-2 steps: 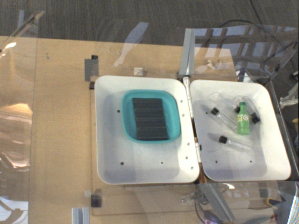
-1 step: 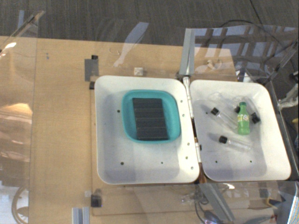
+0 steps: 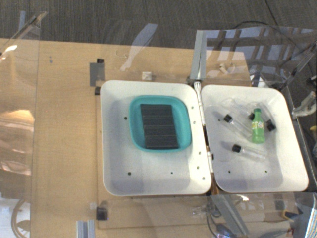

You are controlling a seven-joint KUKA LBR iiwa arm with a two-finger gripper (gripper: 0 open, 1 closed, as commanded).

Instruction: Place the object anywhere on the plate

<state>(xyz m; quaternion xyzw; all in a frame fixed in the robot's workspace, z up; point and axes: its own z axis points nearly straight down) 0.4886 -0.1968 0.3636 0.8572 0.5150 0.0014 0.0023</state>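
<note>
The left bin [image 3: 148,182] holds a teal plate [image 3: 184,128] with a dark ribbed pad [image 3: 158,126] lying on it. The right bin [image 3: 292,177] holds the loose items: a small green bottle [image 3: 257,126] lying on its side near the far right part of the bin, and clear plastic tubes with black caps [image 3: 247,151] just beside and in front of it. Nothing has been lifted yet, so the task seems to stand at its very start, with the pick not yet made. I cannot tell the state of the jaws. The next move calls for reaching into the right bin, closing on one object, likely the bottle, across its narrow body, then carrying it over the divider between the bins to the plate.
</note>
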